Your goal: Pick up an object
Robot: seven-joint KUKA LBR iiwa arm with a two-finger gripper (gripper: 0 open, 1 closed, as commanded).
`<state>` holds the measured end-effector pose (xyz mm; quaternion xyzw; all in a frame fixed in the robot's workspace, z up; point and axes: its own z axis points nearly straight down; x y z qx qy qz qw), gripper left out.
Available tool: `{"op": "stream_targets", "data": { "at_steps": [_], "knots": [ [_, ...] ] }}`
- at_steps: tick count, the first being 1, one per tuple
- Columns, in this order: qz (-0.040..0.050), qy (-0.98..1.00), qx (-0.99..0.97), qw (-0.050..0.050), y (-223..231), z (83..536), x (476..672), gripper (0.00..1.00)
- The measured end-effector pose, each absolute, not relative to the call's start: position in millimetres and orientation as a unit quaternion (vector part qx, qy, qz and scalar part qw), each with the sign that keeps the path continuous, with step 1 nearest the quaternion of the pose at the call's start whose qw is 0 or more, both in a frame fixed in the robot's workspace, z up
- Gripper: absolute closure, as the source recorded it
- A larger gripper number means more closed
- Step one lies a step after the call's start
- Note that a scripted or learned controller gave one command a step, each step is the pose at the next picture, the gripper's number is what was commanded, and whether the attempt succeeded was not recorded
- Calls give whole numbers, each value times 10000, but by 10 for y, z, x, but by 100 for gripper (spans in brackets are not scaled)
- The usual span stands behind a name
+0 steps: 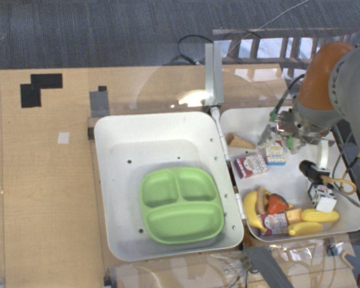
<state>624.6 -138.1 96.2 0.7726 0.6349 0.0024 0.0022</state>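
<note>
On the wooden bench point(42, 201), the banana point(252, 210) lies lengthwise near-to-far.

One fixed camera looks down at a slant, seemingly from the near side, with both bins left of the gripper point(283, 139).

green tray point(181, 204) | white bins point(117, 176) | yellow bananas point(319, 216) | orange band point(323, 76) on grey arm point(359, 89)

We see a divided tray point(181, 204) lying in the left bin point(124, 138); to its right, the other bin point(246, 124) holds bananas point(314, 221) along its front edge.
</note>
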Motion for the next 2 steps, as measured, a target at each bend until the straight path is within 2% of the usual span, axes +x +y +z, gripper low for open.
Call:
{"op": "stream_targets", "data": {
  "at_steps": [1, 2],
  "knots": [
    [39, 6371, 7707, 35, -1366, 1073, 6267, 100],
    [27, 6818, 7315, 15, -333, 1948, 6396, 100]
  ]
}}
